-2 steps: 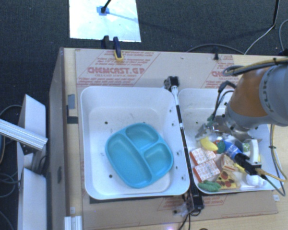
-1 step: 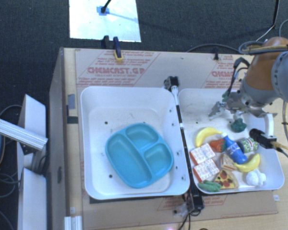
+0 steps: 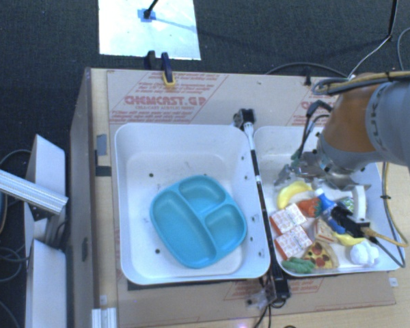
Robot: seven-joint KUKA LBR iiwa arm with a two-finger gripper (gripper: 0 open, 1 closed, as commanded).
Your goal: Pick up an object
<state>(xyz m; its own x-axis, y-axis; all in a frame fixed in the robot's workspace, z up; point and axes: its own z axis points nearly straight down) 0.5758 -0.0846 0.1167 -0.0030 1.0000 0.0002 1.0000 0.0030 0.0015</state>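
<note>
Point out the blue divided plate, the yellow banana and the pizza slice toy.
blue divided plate (image 3: 198, 221): camera view, central ridge between compartments.
yellow banana (image 3: 292, 194): camera view, middle of its curve.
pizza slice toy (image 3: 320, 253): camera view, topping surface.

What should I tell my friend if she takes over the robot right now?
Gripper: low over the right bin, just above the yellow banana. I cannot tell whether it is open or shut, and nothing can be seen in its grip.
Things: the toy food lies piled in the right bin: the banana, two waffle squares, a pizza slice, a white egg shape. The blue divided plate lies in the left bin.
Done: the arm has reached the pile.
Left: close on one object and lift it out.
</note>
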